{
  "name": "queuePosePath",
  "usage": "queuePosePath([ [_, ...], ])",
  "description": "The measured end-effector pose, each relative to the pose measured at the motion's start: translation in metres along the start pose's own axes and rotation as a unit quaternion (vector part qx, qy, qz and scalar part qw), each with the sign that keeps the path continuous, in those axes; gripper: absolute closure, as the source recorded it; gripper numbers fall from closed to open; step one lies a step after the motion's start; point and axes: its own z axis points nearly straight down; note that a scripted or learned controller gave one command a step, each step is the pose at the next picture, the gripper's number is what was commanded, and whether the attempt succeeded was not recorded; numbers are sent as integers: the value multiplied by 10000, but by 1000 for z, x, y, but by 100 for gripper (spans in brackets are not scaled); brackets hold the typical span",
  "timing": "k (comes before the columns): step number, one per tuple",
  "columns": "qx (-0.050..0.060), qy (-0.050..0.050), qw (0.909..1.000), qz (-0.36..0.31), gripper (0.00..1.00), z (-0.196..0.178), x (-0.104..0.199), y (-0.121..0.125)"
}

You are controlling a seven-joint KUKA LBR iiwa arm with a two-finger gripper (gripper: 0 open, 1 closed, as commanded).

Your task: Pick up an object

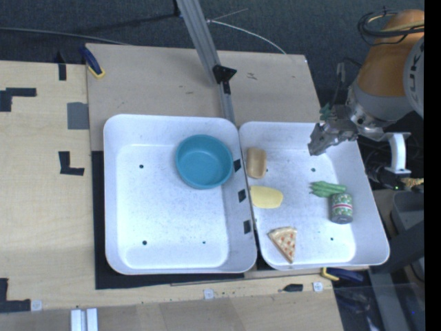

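The right bin holds several small items: a tan bread-like piece near its left wall, a yellow lemon-shaped piece, a pizza slice, a green pod and a small dark can just below it. My gripper hangs over the bin's upper right part, above and slightly left of the green pod, with nothing seen between its fingers. A blue bowl sits in the left bin.
A slanted metal pole crosses from the top down to the seam between the bins. The arm's orange band rises at the right edge. Wooden bench extends to the left, with black tape marks.
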Motion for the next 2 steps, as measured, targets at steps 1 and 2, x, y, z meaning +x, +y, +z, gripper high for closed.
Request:
queuePosePath([
  [1, 21, 11, 10000, -28, 100, 7, 59, 18],
  [2, 29, 4, 10000, -17, 100, 16, 108, 22],
])
